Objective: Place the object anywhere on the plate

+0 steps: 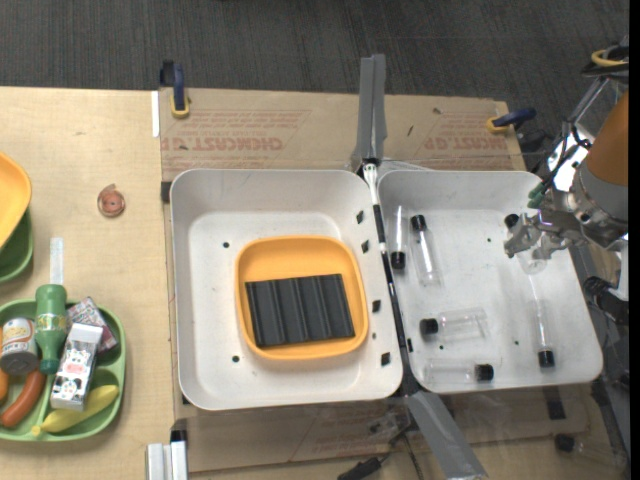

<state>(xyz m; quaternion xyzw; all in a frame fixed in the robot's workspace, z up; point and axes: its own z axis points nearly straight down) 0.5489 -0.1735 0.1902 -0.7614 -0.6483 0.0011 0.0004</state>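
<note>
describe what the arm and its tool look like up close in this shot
At the view's right edge, the arm shows an orange band over a grey body. Its wrist is a cluster of dull grey metal parts with a small green spot on it. The tool at the tip is small, metallic grey and knobbly, hard to make out in detail.

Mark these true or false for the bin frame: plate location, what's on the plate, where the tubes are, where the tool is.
1. The orange plate sits in the left bin. True.
2. A dark ribbed slab lies on the plate. True.
3. The clear tubes lie on the plate. False: they are scattered in the right bin.
4. The tool hangs over the left bin. False: it is over the right bin's right side.
5. A green tray of toy food sits left of the bins. True.
</note>
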